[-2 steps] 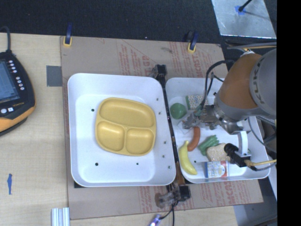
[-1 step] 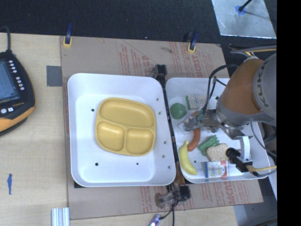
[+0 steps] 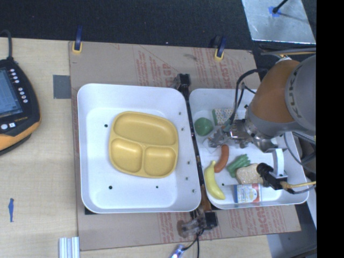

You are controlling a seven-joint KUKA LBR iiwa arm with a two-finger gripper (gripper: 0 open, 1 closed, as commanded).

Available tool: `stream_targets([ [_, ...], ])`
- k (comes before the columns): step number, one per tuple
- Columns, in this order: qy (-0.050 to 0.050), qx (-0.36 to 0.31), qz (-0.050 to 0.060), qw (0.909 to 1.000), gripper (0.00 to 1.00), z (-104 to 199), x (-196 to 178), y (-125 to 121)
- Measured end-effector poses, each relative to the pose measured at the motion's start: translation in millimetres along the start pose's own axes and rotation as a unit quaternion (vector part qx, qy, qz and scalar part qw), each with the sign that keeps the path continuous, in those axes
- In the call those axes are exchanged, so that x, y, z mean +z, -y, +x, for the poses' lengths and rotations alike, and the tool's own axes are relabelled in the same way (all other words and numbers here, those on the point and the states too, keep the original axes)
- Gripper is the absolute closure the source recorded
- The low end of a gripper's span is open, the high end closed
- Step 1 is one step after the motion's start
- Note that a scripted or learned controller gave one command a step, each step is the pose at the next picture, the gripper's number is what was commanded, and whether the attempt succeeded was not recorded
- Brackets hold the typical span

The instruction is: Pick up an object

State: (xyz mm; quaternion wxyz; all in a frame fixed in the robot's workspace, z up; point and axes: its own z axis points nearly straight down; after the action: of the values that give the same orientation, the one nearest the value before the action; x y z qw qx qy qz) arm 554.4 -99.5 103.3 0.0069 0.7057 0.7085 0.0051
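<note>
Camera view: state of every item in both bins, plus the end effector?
Yellow tray: upright, nothing in its compartments, in the left bin.
Green ball: resting in the right bin.
Hot dog: lying flat, apart from the end effector.
Banana: lying along the bin's left wall.
Carton: lying on its side.
End effector: low inside the right bin, grip unclear.
</note>
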Motion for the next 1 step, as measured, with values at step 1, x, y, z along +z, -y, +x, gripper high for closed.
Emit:
stream_targets([
  [1, 0.002, 0.000, -0.009, 1.0000, 0.00, -2.0, -0.7, 12.2],
])
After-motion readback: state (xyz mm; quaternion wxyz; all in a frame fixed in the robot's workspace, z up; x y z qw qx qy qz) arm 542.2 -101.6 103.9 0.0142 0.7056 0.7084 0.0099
